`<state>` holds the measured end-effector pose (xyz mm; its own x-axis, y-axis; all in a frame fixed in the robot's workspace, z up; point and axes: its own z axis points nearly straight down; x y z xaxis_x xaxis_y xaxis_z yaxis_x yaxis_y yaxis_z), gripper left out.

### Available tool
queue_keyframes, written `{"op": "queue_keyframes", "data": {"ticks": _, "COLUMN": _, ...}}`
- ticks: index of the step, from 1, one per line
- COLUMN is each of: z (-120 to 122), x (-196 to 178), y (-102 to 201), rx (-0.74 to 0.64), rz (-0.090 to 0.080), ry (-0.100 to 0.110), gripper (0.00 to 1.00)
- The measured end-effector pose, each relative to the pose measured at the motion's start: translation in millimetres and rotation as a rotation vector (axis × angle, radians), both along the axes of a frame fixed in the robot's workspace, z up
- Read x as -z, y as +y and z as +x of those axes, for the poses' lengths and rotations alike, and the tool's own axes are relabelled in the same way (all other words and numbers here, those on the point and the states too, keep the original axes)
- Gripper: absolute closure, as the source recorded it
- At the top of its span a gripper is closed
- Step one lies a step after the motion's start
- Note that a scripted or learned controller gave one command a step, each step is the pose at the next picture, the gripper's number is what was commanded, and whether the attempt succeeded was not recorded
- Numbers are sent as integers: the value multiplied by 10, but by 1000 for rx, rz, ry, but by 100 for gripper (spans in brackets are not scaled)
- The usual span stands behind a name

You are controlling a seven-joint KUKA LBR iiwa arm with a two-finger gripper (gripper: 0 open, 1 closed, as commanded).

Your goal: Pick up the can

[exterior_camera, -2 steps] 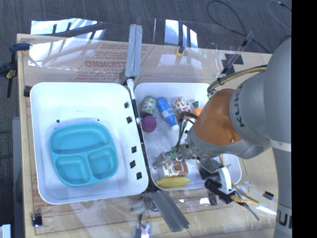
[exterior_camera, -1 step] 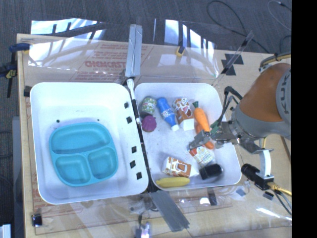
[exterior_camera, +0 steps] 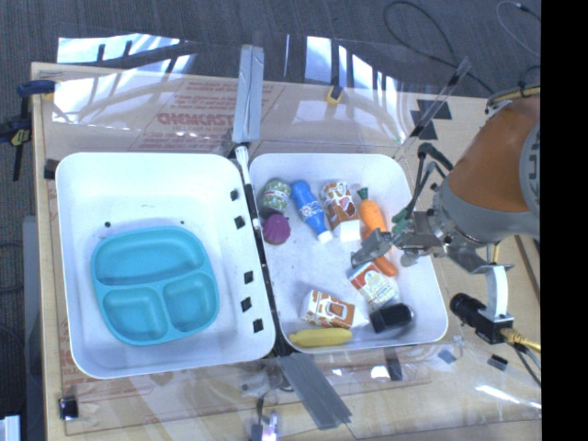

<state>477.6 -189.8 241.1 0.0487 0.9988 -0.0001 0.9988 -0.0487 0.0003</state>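
The can [exterior_camera: 275, 196], greenish with a round grey top, lies at the upper left of the right bin [exterior_camera: 404, 177], close to the divider. A purple plum-like fruit [exterior_camera: 277, 229] sits just below it and a blue bottle [exterior_camera: 310, 210] to its right. My gripper [exterior_camera: 370, 251] hangs low over the middle right of the same bin, well to the right of the can. It is beside an orange carrot [exterior_camera: 371, 217] and above a red-and-white carton [exterior_camera: 375, 285]. Nothing shows in its grasp.
The right bin also holds a brown-labelled bottle [exterior_camera: 338, 204], a white cube [exterior_camera: 349, 231], a small carton [exterior_camera: 328, 309], a black object [exterior_camera: 390, 317] and a banana [exterior_camera: 321, 337]. The left bin [exterior_camera: 73, 182] holds a blue divided tray [exterior_camera: 154, 283].
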Motion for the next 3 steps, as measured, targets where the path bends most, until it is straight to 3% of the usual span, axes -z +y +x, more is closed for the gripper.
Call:
{"op": "queue_keyframes", "data": {"ticks": 1, "z": -3, "x": 1502, "y": 256, "rx": 31, "rz": 1, "ry": 2, "gripper": 0}}
{"op": "queue_keyframes", "data": {"ticks": 2, "z": 1, "x": 1411, "y": 256, "rx": 27, "rz": 2, "ry": 4, "gripper": 100}}
{"op": "queue_keyframes", "data": {"ticks": 3, "z": 314, "x": 559, "y": 358, "rx": 298, "rz": 1, "ry": 3, "gripper": 100}}
